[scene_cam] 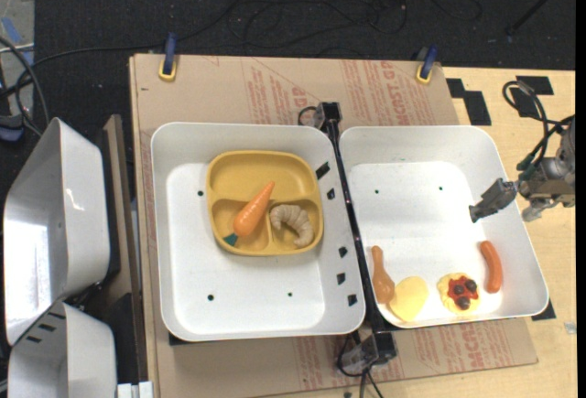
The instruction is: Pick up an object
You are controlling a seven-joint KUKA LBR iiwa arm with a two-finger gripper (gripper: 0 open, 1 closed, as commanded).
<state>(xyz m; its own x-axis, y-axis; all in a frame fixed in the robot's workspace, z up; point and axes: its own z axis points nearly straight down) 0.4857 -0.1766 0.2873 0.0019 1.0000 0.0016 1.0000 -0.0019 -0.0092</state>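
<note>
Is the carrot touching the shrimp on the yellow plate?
Apart. The camera view shows the carrot and the shrimp in neighbouring compartments of the yellow plate, with a raised divider between them.

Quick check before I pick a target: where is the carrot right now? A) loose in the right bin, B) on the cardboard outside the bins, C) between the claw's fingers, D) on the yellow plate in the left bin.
D: the carrot lies on the yellow plate in the left bin, beside a pale shrimp.
</note>
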